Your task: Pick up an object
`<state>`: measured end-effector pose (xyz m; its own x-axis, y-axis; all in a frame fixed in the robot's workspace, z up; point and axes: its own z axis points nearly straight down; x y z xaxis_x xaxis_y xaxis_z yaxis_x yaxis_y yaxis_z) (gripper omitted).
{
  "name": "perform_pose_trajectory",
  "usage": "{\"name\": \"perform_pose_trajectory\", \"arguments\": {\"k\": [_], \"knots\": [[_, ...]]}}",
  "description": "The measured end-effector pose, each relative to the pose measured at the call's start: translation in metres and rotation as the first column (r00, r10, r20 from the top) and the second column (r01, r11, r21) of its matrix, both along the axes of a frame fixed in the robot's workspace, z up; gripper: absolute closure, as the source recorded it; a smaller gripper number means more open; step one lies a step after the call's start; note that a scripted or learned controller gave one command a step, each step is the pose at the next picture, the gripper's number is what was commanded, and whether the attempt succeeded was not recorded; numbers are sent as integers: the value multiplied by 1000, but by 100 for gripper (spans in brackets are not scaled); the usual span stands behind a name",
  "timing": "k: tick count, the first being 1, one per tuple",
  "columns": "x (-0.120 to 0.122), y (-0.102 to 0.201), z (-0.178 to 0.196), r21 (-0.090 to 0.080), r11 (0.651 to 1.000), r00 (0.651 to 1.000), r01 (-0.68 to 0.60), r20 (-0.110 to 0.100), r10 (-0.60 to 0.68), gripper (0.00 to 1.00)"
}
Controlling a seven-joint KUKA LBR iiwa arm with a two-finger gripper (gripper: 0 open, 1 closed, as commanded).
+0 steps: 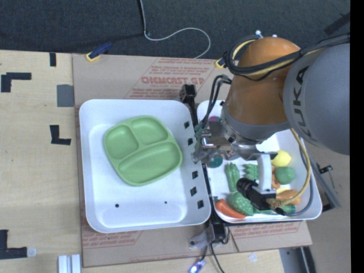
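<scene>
We see the gripper (211, 150) crowding the right bin's (314, 212) left wall; its grasp we cannot tell.

The tabletop (34, 152) was a light wood-grain surface carrying black marks near its left side. A brown cardboard sheet (165, 78) with red printing lay flat on it. Two shallow white bins rested side by side on the cardboard, touching along their inner walls: the left bin (94, 203) and the right bin (313, 209). A white cable (170, 36) ran across the dark area beyond the far edge.
</scene>
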<state>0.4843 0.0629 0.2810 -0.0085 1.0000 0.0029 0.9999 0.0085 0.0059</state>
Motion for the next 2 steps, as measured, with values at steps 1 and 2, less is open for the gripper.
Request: {"name": "perform_pose_trajectory", "arguments": {"k": [1,2], "knots": [[0,-25,102,-2,1000,1000,8,5,-8,100],[0,5,201,-1,1000,1000,4,5,-4,100]]}}
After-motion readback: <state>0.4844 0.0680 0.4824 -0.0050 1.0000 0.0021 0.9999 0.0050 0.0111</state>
